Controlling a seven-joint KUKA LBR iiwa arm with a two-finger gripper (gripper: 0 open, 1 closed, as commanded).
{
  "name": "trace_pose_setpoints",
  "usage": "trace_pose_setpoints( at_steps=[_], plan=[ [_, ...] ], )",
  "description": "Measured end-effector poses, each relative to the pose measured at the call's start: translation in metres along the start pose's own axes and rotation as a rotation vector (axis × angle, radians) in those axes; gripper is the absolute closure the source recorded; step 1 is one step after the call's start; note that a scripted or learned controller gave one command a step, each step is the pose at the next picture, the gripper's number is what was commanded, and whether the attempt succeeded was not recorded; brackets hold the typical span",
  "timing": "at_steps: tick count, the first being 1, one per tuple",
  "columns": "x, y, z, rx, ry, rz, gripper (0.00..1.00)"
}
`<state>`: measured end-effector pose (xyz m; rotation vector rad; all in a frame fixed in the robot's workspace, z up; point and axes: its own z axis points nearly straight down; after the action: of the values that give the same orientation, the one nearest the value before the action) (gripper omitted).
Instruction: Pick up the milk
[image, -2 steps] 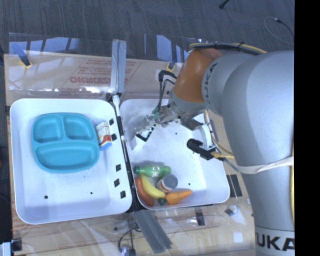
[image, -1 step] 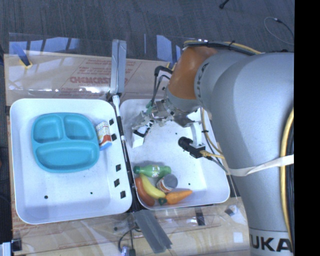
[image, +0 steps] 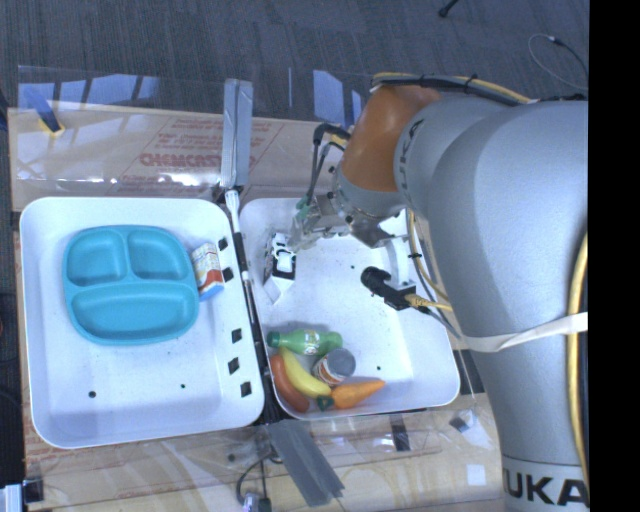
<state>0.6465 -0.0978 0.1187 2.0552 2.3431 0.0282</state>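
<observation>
reaching in from the right, the grey arm (image: 500, 220) hangs over the right bin (image: 400, 330), its gripper (image: 283, 258) low near that bin's left wall; whether it is open or closed, i cannot tell. the left bin (image: 130, 390) holds a blue divided tray (image: 130, 283). the milk (image: 208, 270) lies just beside the tray's right edge. a banana (image: 300, 377) and carrot (image: 355, 393) sit in the right bin's near corner.

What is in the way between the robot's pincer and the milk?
The milk lies in the left bin, beside the blue tray. The pincer is in the right bin. Between them stand the two bins' adjoining walls; nothing else visible blocks it.
</observation>
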Motion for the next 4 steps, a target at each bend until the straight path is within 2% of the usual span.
trace_pose_setpoints(
  at_steps=[1, 2, 4],
  plan=[
    [0.000, 0.000, 0.000, 0.001, 0.000, 0.000, 0.00],
    [0.075, 0.023, -0.074, 0.030, 0.008, -0.018, 0.00],
    [0.074, 0.022, -0.074, 0.031, 0.007, -0.017, 0.00]
  ],
)
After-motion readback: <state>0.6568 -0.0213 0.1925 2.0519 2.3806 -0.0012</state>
